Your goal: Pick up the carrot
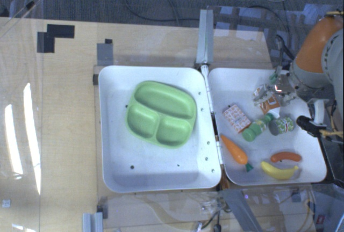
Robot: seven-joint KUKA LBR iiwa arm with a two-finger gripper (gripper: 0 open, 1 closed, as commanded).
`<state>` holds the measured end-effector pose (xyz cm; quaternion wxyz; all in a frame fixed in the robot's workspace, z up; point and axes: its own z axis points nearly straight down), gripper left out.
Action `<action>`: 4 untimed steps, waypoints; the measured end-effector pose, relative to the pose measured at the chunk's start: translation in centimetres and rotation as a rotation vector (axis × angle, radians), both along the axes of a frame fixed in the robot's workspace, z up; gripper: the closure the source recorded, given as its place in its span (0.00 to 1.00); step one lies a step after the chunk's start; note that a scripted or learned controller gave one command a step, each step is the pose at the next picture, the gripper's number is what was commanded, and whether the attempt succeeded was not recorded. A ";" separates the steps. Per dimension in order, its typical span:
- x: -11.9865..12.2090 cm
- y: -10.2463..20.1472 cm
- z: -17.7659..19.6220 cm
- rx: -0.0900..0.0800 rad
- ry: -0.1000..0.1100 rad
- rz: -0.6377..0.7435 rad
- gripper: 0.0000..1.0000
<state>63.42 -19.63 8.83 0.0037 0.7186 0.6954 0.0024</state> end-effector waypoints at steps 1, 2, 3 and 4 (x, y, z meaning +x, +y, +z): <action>0.4 0.1 1.6 -0.005 -0.011 0.009 1.00; 3.6 0.7 1.3 -0.004 0.009 -0.158 1.00; 2.0 5.2 0.6 -0.005 0.003 0.151 1.00; 2.5 0.1 0.6 -0.003 0.008 0.379 1.00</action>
